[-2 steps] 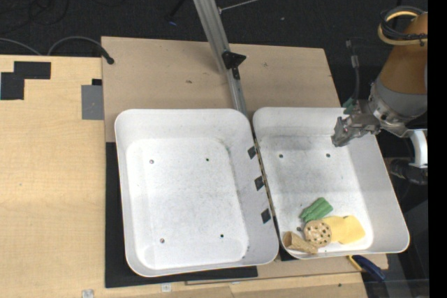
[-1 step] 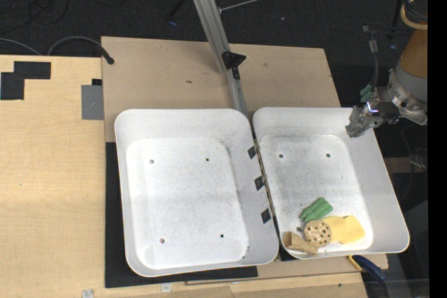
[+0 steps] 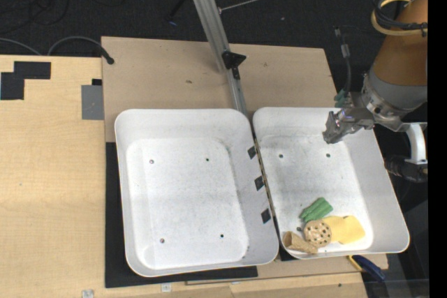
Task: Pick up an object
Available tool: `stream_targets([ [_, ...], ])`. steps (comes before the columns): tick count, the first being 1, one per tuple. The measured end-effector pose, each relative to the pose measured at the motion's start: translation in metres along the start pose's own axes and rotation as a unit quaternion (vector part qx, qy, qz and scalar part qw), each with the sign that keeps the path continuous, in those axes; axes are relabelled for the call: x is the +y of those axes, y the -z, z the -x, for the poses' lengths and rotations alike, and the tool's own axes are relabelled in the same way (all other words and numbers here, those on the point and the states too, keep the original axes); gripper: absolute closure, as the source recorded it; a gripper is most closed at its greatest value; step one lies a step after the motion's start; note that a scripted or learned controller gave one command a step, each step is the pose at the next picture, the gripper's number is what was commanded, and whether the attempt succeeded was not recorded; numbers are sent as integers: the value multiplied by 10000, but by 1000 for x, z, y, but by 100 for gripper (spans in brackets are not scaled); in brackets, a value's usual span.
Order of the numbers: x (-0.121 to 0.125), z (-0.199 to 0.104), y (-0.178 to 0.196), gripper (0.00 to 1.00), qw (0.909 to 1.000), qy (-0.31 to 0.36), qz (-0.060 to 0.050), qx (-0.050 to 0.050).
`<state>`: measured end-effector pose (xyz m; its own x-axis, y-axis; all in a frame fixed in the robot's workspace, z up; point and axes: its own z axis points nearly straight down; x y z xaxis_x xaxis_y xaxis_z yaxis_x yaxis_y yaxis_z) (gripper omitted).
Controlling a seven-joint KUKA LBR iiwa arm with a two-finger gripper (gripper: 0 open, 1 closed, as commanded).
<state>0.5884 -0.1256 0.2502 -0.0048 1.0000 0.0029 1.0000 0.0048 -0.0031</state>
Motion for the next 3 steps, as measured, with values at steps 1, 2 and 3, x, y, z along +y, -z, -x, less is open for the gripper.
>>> stream_targets([
  [1, -23, -56, -7, 100, 10000, -5, -12, 1],
  [2, -33, -98, -5, 100, 10000, -10, -9, -4],
  [3, -45, -139, -9, 100, 10000, -6, -15, -5],
])
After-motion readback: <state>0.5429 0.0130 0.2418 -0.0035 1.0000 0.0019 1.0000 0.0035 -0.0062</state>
